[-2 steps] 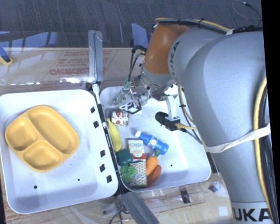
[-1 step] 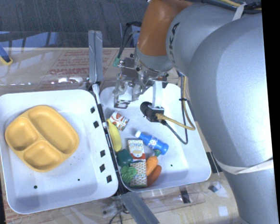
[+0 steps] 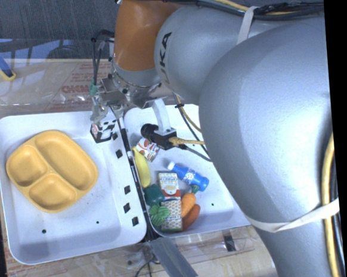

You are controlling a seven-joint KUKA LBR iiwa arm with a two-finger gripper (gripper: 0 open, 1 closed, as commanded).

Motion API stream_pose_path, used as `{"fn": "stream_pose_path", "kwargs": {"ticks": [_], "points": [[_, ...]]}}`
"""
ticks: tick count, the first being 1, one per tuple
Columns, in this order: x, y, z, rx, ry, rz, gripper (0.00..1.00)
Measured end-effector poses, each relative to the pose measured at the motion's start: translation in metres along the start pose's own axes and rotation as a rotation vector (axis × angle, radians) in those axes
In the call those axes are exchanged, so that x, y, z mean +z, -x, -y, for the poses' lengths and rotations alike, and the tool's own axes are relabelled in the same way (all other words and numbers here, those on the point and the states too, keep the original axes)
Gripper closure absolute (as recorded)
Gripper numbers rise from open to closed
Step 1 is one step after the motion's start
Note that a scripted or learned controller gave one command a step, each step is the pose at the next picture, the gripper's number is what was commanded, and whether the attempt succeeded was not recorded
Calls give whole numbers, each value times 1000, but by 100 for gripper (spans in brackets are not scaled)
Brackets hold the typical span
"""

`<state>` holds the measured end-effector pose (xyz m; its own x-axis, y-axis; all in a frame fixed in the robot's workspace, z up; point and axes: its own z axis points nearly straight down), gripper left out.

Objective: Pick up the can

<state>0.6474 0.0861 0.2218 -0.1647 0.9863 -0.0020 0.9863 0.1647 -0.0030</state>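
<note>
The arm (image 3: 260,98) covers most of the right bin (image 3: 223,205) — its far wall and right side are hidden behind the grey body. The can (image 3: 147,149) is partly masked by the black fitting just above it. The gripper (image 3: 104,125) is too small and cluttered to read.

Only readable bit is part of the dark "KUKA" lettering running down the big grey robot arm (image 3: 167,43). The red print on the clear plastic sheet (image 3: 68,89) is too blurry to read.
</note>
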Motion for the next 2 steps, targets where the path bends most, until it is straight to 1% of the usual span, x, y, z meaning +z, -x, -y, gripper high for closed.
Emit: {"fn": "stream_pose_path", "kwargs": {"ticks": [1, 2], "points": [[-45, -32, -15, 89, -2, -1, 100], [-21, -28, 11, -268, -7, -2, 100]]}}
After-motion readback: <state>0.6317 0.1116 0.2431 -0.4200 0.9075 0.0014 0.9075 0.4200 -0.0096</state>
